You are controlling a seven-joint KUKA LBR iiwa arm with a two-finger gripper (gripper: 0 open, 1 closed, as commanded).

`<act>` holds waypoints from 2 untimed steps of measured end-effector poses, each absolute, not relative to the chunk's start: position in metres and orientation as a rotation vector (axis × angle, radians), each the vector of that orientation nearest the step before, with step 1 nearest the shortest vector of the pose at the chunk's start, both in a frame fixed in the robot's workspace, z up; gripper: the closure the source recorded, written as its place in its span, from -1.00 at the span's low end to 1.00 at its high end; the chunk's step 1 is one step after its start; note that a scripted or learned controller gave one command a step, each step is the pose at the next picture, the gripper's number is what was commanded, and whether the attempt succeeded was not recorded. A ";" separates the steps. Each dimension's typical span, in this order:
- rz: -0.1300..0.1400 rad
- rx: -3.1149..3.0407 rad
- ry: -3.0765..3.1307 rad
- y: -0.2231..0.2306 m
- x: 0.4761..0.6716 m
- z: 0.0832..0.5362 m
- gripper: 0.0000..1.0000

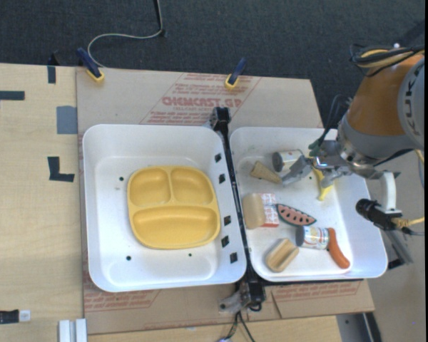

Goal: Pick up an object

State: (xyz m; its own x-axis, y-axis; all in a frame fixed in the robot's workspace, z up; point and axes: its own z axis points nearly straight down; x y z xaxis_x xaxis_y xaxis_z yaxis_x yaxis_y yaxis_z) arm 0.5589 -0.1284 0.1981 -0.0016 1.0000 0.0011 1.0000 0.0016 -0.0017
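Observation:
My gripper point(304, 169) hangs low over the back of the right bin point(371, 262), reaching in from the right. Just left of it lie a small grey-and-tan cylinder point(285, 159) and a tan cone point(265, 172). A yellow piece point(325, 187) lies directly below the wrist. Nearer the front are a tan block point(253, 210), a watermelon slice point(296, 214), a small can point(314, 236), a red sausage point(338, 249) and a bread roll point(281, 255). I see nothing held by the gripper.
The left bin point(100, 262) holds a yellow divided plate point(174, 206). A black divider point(228, 184) runs between the bins. Two yellow-and-blue clamps point(91, 64) point(235, 75) pin the cardboard at the back. The arm's body point(381, 112) stands over the right bin's far right side.

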 end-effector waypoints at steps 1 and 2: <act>0.003 -2.218 -2.221 -0.112 0.593 0.098 -1.00; -0.002 -2.220 -2.225 -0.093 0.630 0.086 -1.00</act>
State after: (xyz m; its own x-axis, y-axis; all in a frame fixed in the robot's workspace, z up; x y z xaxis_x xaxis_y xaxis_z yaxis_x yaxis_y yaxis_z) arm 0.6296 -0.0933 0.0859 -0.0020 1.0000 -0.0004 1.0000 0.0020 0.0018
